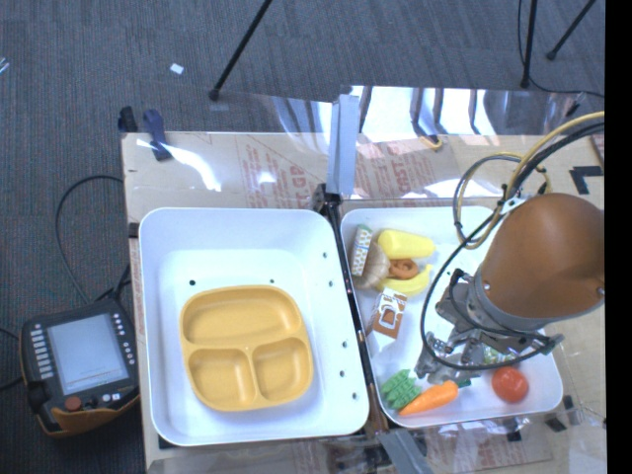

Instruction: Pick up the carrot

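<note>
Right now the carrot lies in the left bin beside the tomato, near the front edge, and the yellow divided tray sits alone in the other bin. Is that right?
Not quite: the bins are swapped. The camera view shows the carrot in the right bin, near its front edge, with the tomato beside it. The yellow divided tray sits alone in the left bin.
</note>
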Tool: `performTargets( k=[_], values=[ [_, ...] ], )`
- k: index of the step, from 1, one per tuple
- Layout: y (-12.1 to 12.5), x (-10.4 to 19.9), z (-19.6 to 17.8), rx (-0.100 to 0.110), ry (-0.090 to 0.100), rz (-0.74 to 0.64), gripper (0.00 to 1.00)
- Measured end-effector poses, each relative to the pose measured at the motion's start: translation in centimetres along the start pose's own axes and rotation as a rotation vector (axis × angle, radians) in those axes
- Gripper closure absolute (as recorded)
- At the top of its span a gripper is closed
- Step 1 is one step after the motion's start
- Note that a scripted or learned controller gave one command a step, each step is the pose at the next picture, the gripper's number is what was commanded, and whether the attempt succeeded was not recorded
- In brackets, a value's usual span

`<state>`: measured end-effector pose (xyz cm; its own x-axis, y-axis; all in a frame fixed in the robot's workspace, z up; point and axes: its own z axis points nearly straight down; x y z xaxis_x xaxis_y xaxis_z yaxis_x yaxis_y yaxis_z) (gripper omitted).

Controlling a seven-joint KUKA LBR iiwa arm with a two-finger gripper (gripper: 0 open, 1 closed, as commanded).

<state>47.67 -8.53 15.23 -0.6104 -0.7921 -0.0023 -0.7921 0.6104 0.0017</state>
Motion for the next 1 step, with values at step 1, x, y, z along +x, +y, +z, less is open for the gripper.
performTargets(
  k=[1],
  values=[
    [-1.62, -0.27, -0.28, 0.000, 0.000, 0.126, 1.00]
  ],
)
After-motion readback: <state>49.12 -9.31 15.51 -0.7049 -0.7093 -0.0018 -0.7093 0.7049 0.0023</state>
